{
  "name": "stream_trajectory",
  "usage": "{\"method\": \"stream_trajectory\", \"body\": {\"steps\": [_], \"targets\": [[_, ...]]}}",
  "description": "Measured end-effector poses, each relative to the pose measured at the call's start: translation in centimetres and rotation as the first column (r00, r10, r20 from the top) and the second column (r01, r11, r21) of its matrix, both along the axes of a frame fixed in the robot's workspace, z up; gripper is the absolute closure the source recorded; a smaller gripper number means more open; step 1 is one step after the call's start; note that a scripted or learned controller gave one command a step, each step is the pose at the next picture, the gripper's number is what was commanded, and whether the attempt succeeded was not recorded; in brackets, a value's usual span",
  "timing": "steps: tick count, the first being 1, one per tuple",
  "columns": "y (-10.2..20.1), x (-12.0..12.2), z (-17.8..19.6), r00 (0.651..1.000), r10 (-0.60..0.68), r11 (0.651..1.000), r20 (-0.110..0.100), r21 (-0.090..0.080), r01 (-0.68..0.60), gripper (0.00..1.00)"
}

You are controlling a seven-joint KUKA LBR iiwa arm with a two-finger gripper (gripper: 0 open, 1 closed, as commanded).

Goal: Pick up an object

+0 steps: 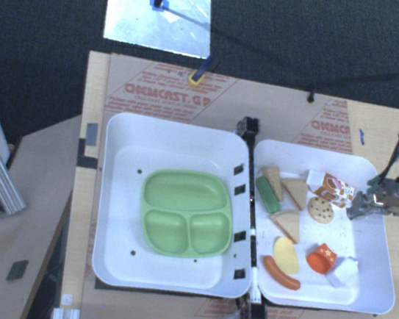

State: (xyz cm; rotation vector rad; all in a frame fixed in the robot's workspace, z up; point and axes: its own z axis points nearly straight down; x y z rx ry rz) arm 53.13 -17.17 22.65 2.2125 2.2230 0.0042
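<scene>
So the gripper (359, 209) is sitting over the right edge of the right bin (380, 290), just beside the printed packet (335, 189) and the cookie (320, 209). Can't tell whether it's wide or narrow from up here (too small and blurry), and nothing visibly sits in it.

All the pickable stuff is in that bin: green stick (268, 193) and 2 or 3 tan wedges (288, 224) near the left wall, yellow piece (287, 256) and sausage (281, 272) toward the front edge, red piece (322, 257) touching a white block (344, 271) near the front right corner. Left bin (118, 180) just holds a green tray (185, 212).

My worry: packet and cookie are close together, so a descent there could straddle both or shove one aside. The flat packet could also slip, and the bin wall is close enough to clip.
</scene>
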Motion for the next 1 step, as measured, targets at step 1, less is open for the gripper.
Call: {"method": "stream_trajectory", "body": {"steps": [1], "targets": [[4.41, -1.52, 0.17, 1.000, 0.003, 1.000, -0.004, 0.003, -0.003, 1.00]]}}
